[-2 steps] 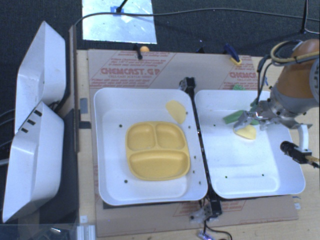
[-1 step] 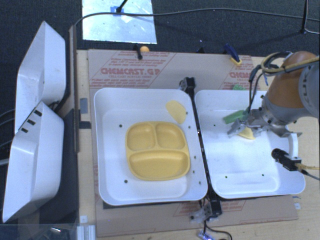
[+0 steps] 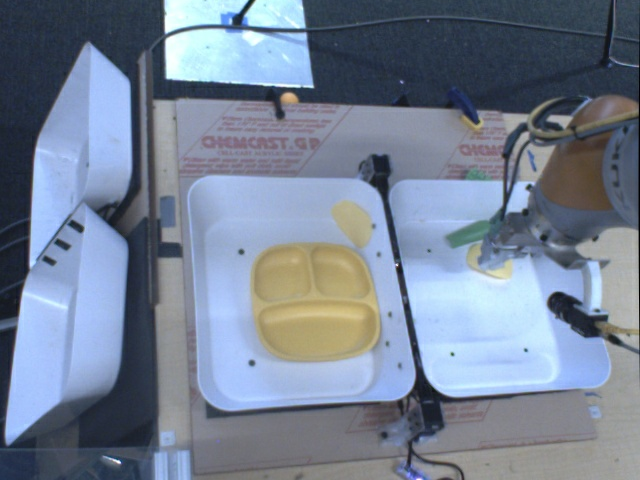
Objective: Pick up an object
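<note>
In the right-hand shallow white bin [image 3: 520, 363], the gripper [image 3: 492, 258] sits low over a small flat pale-yellow disc-like piece [image 3: 497, 267], right at its upper-left edge. Can't tell whether the gripper is released or clenched; the wrist hides it. Nothing visibly lifted.

Risks from here, my read:
- The pale-yellow piece looks thin and flat against the bin floor. The gripper is likely to skate over it or pinch air and come up with nothing.
- The gripper sits off the piece's centre, so a close could just nudge it sideways.
- A green flat strip-like object [image 3: 466, 234] lies just left of the gripper, touching or nearly touching it. It could get dragged, or be grabbed instead of the yellow piece.
- The black cable and connector [image 3: 572, 311] hanging off the wrist, right of the gripper, is near the bin floor and might snag on a lift.

Contents:
- Right-hand bin: the pale-yellow piece and the green strip, both in the upper half under the gripper.
- Left-hand shallow white bin [image 3: 225, 368]: a yellow plastic three-compartment tray [image 3: 315, 301] well left of the gripper, roughly centred, compartments bare. A small pale-yellow oval piece [image 3: 351, 222] rests just above the tray's upper-right corner, near the divider between the bins.

Both bins sit side by side on the worktop [image 3: 260, 133].
</note>
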{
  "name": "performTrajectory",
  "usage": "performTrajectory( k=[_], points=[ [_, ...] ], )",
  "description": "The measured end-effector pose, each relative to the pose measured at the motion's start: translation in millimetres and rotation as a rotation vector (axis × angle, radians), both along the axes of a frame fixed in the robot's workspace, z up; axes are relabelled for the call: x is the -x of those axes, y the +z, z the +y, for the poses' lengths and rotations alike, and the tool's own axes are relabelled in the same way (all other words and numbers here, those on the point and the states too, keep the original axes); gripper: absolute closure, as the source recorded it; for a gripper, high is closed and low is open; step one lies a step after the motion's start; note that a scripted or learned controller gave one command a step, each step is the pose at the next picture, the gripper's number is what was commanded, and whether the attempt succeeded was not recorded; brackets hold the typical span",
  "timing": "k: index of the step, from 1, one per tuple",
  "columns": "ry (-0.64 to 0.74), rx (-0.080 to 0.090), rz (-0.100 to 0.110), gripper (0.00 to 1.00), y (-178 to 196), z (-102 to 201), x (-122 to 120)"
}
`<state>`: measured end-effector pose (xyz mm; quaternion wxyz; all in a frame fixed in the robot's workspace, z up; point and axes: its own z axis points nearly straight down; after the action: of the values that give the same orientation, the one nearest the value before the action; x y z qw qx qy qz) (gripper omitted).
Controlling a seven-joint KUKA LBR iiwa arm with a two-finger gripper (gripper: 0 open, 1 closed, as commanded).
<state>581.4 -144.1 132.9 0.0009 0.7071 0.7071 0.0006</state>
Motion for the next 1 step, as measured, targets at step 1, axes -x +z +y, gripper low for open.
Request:
performTrajectory(
  k=[1],
  points=[
    [0.000, 0.001, -0.004, 1.00, 62.9, -1.1, 1.9]
  ],
)
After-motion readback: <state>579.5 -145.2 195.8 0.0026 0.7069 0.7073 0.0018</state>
